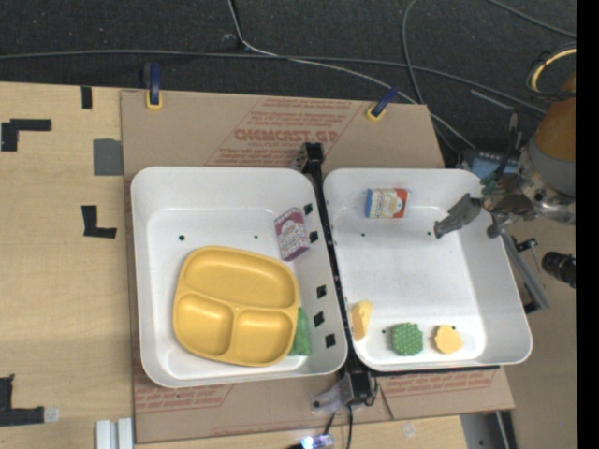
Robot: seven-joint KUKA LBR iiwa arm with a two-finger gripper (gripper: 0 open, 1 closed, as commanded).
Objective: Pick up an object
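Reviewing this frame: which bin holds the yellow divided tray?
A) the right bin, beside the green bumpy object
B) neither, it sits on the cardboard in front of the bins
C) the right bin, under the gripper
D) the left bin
D: the yellow divided tray lies in the left bin, taking up its near half, while the green bumpy object sits in the right bin.

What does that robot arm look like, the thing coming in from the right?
Its wrist carries a rounded orange band above grey and silvery metal parts. At the tip is a dark grey gripper, slim and angular. Thin black cables loop across the dark backdrop behind it.
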